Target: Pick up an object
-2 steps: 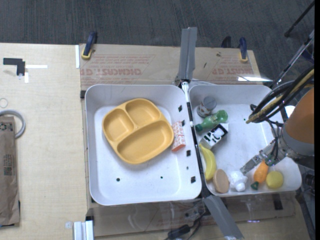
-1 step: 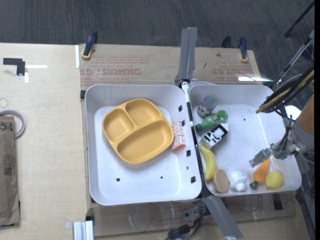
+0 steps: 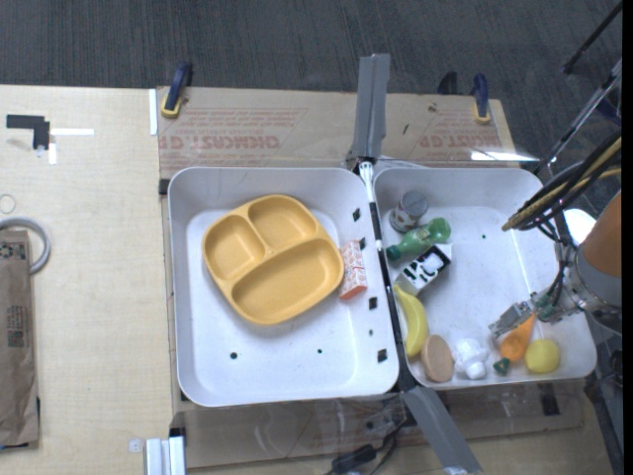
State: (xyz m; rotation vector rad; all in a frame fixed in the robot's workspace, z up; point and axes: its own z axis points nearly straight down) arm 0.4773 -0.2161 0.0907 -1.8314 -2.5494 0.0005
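Approach step judged in hand: gripper [image 3: 518, 319] lowered over carrot [image 3: 516, 340], near-right of right bin [image 3: 495, 198], lemon [image 3: 542, 355] beside. Finger state cannot be told. Next: closure, lift required.

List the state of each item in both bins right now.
Yellow divided plate: flat, upright, left bin.
Orange packet: beside plate's right edge.
Green bottle: lying down.
Banana: flat by divider.
Carrot: lying under gripper.
Lemon: resting in corner, right bin.
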